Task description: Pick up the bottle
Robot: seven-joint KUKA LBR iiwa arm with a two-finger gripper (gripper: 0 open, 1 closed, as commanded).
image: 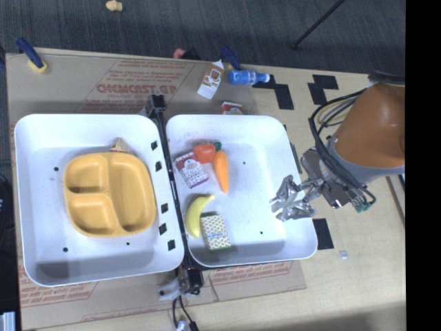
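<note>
- One camera view only, looking down on both bins at a slant.
- Bottle (247, 78) lying on its side on the worktop (358, 281), outside the bins, just past the far rim of the right bin (303, 234), with a blue clip just beside it.
- Gripper (286, 203) hanging over the right side of the right bin, fingers apart with nothing between them, well apart from the bottle.
- Looks like a small clear plastic bottle with blue on it, so probably light, fairly stiff, a bit slick and happy to roll. Best bet: pinch across the middle of the body, jaws square to its length, not at the cap end.
- Small carton (211, 81) just left of the bottle, another little packet (231, 107) between bottle and bin rim; both near enough to get nudged.
- Inside the right bin: carrot (221, 170), red packet (191, 169), banana (198, 213), small box (216, 232). Not in the way, just on the wrong side.
- Left bin (34, 254) holding a yellow divided plate (110, 192).
- Main snag by the look of it: getting out over the far rim to reach the bottle.
</note>
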